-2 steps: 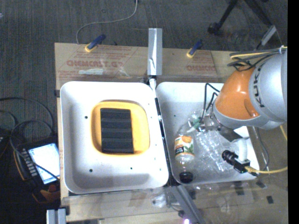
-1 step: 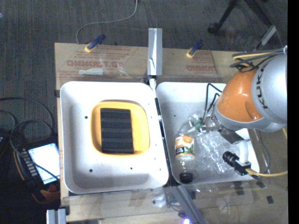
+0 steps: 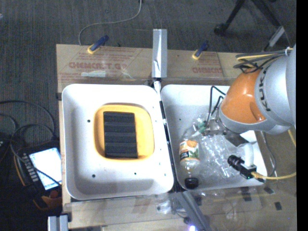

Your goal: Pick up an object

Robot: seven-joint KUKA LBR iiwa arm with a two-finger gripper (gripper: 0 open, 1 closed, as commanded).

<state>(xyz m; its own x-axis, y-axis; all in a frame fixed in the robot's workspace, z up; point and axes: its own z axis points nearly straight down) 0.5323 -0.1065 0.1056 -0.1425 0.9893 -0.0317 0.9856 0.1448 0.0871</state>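
In the right bin a small clear bottle with an orange label lies near the left wall, its black cap toward the front. Beside it sits a crumpled clear plastic package. The left bin holds a yellow block with a ribbed black top. My gripper hangs below the orange band over the right bin, directly above the back edge of the clear plastic and a little right of the bottle. The wrist hides most of it.
A black and white fitting with a yellow cable lies over the right bin's front right part. Two clamps and a metal post stand on the cardboard behind the bins. A tablet sits at the left.
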